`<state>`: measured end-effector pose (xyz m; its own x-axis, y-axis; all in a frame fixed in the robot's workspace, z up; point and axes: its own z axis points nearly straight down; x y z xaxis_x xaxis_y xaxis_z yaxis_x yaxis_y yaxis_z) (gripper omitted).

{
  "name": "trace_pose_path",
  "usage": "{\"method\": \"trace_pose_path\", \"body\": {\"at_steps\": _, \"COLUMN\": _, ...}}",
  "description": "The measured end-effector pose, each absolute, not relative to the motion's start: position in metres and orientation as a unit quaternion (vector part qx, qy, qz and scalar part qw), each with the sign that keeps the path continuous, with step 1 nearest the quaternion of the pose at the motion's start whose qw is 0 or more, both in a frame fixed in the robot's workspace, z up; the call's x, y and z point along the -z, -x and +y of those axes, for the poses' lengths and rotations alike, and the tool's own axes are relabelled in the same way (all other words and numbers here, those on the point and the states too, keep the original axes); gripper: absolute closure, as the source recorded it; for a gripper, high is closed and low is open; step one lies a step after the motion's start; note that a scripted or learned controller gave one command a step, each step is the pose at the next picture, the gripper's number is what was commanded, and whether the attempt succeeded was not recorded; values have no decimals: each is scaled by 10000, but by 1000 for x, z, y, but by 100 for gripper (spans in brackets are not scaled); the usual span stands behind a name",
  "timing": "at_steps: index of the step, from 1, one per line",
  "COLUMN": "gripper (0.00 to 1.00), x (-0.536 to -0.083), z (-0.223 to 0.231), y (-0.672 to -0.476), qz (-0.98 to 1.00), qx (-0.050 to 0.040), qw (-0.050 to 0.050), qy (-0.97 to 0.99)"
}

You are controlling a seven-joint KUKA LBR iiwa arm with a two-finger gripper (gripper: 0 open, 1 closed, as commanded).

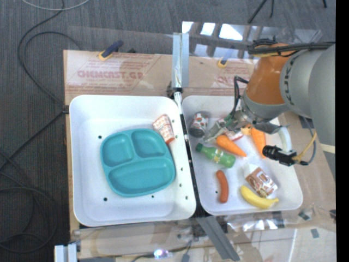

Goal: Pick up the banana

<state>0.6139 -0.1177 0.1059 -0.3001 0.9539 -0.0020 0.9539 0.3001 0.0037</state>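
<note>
Look to the lower right of the frame: the yellow curved banana (258,198) lies near the bottom corner of the right-hand shallow white bin (210,209), its long axis running from upper left down to lower right, the darker tip pointing toward the bin's right wall. A small brown-and-white wrapped snack packet (262,181) sits just above it and seems to touch or overlap its upper edge, though the view is too coarse to be sure. The grey arm with the orange band (270,83) reaches in from the upper right, and its two-finger gripper (233,123) hangs over the top of that same bin, among an orange plastic carrot (229,144), a second orange carrot piece (258,140) and a small printed can (199,123). You cannot tell from here whether the claw is open or closed; its tips blend into the clutter, and nothing is visibly held. The relation that matters: the banana lies below and slightly right of the claw in the picture, well apart, with a green plastic bottle (216,155) and a red sausage (221,185) off to the left of that path. I would judge the approach has not begun; the claw should close across the banana's short width, clear of the packet. The left bin holds a teal divided plate (137,162).
</note>
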Motion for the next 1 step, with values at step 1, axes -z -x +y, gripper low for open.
{"method": "trace_pose_path", "body": {"at_steps": 1, "gripper": 0, "x": -298, "z": -87, "y": -670, "qz": 8151, "qx": 9, "qw": -7, "qy": -5793}}
